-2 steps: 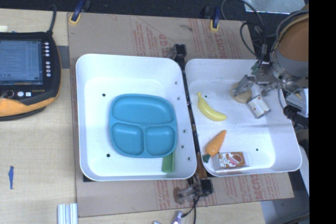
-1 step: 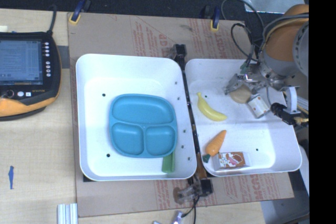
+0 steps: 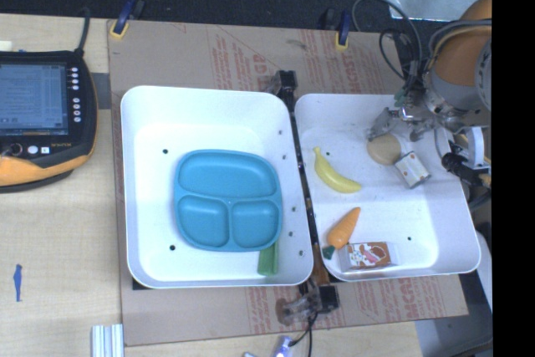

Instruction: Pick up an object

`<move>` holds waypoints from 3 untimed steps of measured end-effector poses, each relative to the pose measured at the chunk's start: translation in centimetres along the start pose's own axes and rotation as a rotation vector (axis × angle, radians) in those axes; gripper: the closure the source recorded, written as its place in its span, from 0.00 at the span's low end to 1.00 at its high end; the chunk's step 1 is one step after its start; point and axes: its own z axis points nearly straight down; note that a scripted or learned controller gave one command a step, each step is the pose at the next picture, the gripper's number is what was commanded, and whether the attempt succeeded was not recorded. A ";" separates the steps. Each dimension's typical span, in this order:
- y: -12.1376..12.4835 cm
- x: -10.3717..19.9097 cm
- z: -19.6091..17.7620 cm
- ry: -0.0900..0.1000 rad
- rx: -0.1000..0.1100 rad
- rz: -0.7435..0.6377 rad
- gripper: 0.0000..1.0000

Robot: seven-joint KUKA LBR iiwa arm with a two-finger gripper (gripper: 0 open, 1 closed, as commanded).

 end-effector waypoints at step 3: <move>-2.1 2.2 0.1 0.000 0.002 0.001 0.00</move>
